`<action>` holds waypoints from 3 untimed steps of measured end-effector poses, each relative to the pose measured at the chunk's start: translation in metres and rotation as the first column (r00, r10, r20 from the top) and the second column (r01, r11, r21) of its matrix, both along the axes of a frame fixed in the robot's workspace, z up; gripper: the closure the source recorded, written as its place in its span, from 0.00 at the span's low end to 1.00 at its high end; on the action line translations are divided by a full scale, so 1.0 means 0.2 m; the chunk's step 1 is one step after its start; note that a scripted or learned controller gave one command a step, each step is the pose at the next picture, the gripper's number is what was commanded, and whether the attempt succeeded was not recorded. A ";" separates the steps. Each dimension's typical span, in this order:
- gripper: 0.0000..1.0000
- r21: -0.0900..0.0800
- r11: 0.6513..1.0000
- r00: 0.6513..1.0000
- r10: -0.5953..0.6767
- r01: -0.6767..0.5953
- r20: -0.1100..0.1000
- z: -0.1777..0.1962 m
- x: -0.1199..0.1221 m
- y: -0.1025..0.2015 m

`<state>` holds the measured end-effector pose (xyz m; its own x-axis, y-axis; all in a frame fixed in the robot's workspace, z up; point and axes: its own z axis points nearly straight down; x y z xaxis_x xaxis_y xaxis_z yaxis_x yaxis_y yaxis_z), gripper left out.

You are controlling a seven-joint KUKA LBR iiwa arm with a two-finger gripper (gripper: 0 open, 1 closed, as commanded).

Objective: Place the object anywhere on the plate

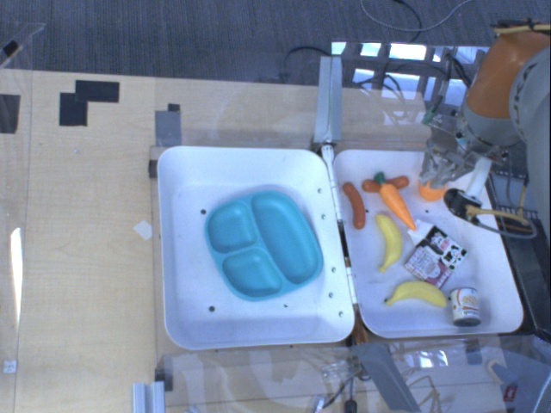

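Two bins | packet [436, 257] print unreadable | can [466, 306] label unreadable | jaws [437, 177] state unclear

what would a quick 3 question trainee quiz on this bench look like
1. True or false: the blue plate lies in the left bin.
2. How many bananas are in the right bin?
3. Which thing lies nearest the gripper? A) can B) orange piece C) sausage

Key: 1 true; 2 two, one upright in view, one near the front; 3 B.
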<state>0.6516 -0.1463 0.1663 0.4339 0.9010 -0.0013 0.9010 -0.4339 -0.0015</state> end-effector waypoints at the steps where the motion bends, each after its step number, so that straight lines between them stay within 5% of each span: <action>1: 1.00 0.001 0.930 0.930 0.367 -0.367 0.003 0.08 -0.04 0.32; 2: 1.00 -0.002 0.860 0.860 0.510 -0.510 0.005 0.51 -0.02 0.70; 3: 1.00 0.001 0.824 0.824 0.567 -0.567 0.001 0.30 -0.02 1.20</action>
<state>0.6467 0.0928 0.2254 -0.1536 0.9881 0.0001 0.9881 0.1536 -0.0012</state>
